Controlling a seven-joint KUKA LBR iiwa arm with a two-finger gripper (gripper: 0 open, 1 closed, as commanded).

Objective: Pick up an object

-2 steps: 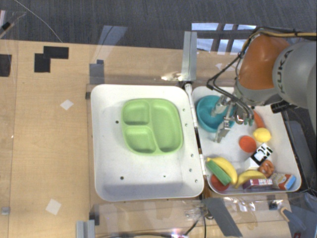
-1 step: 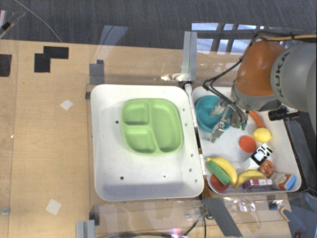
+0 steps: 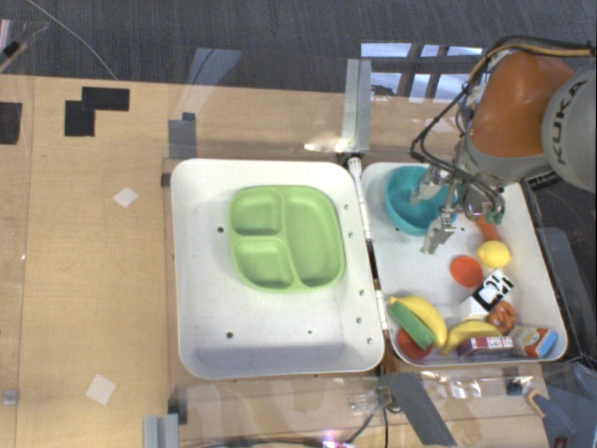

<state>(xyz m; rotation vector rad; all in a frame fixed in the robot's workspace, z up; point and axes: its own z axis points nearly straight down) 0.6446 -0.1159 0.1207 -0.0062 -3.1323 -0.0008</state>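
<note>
My gripper (image 3: 441,220) hangs over the back of the right bin (image 3: 532,250), just right of a teal bowl (image 3: 407,200) and partly above its rim. Nothing shows between its fingers. In front of it lie a yellow lemon (image 3: 493,254), an orange ball (image 3: 465,270) and a black-and-white tagged block (image 3: 493,289). Along the bin's front edge are a banana (image 3: 424,315), a second banana (image 3: 472,329), a red fruit (image 3: 411,345), a dark red packet (image 3: 489,345) and other small toy foods.
The left bin (image 3: 201,334) holds a green divided plate (image 3: 284,236) in its middle. A metal post (image 3: 357,101) stands behind the ridge where the two bins meet. Cables loop from the arm's orange band (image 3: 508,101) above the right bin.
</note>
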